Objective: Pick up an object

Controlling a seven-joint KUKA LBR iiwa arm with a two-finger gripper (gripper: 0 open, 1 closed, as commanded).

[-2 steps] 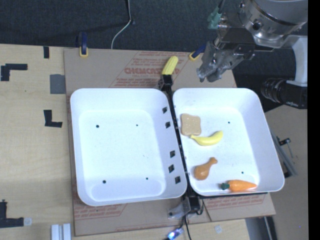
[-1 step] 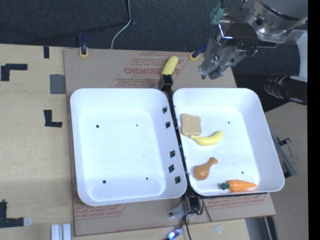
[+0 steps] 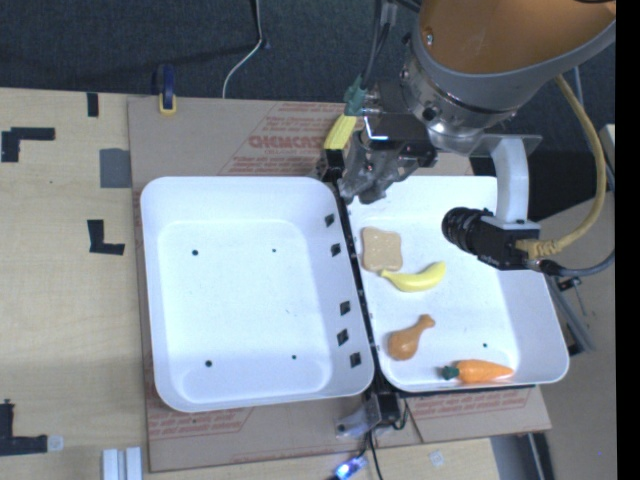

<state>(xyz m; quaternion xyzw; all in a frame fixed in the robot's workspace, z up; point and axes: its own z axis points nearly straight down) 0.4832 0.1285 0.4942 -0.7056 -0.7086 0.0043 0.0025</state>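
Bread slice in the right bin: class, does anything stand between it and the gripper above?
Nothing visible does. The gripper hangs over the far corner of the right bin, and the bread slice lies just nearer, uncovered; the banana lies beside it on its near side.

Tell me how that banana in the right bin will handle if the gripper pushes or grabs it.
The banana looks like a small, glossy toy, so probably light, stiff and a bit slippery. Its curved shape may make it pivot or rock when pushed. It touches the toast slice, which would likely shift too.

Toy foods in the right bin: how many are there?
4. Bread slice near the divider, banana touching it, chicken drumstick below them, carrot at the near edge. The arm may hide more.
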